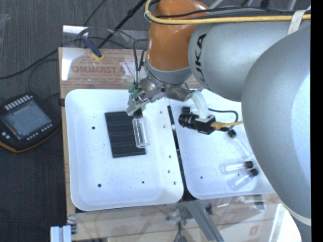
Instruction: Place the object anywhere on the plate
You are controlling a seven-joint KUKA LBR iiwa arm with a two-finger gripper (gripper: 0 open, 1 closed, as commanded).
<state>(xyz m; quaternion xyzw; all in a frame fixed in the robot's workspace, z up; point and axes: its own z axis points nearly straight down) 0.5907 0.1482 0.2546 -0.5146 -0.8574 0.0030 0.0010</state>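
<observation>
**Position.** The arm (pixel 222 44) reaches in from the right and stops over the left bin (pixel 83 188). Its jaws sit above the upper right corner of the black ribbed plate (pixel 120 135).

**Task item.** The clear tube (pixel 141 133) lies directly below the jaws in the camera view. Its upper end meets the jaw tips and its lower end points toward the near wall of the bin. The long axis runs almost parallel to the plate's right edge. The tube overlaps that edge, with part over the ribs and part over white bin floor.

**Jaw state.** It cannot be told whether the jaws are spread, pressed together or pinching the tube, because the tips merge with the tube's upper end. It also cannot be told whether the tube rests on the plate or hangs just above it.

**Judgement.** The task appears close to completion. The deciding relation is sideways: the plate's centre lies to the left of the tube. A release at this edge risks the tube rolling off onto the bin floor.

**Other items.** Two capped tubes (pixel 238 168) lie in the right bin (pixel 202 188), well apart from the jaws.
</observation>
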